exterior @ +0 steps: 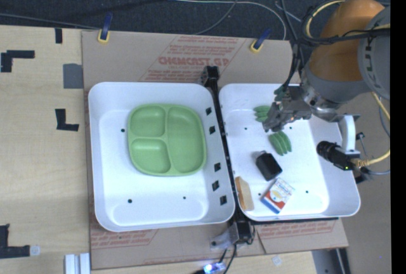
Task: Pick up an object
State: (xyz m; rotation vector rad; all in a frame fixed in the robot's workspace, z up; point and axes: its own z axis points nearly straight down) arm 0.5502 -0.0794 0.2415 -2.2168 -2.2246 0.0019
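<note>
My gripper (277, 120) hangs low over the upper middle of the right bin (330, 203). Its tips sit among green bean-like pieces: one green piece (262, 113) lies just to its upper left, another green pod (280, 142) lies right below it. A black block (268, 165) rests lower down in the same bin. A small red, white and blue packet (278, 195) lies near the front, and a tan stick (244, 193) lies along the bin's left wall. From this angle nothing shows plainly between the tips.
The left bin (108, 203) holds a green divided plate (167, 139). A black divider (219, 139) runs between the bins. The arm's grey body and orange band (346, 44) loom over the right bin's upper right corner. Cables trail across the dark back.
</note>
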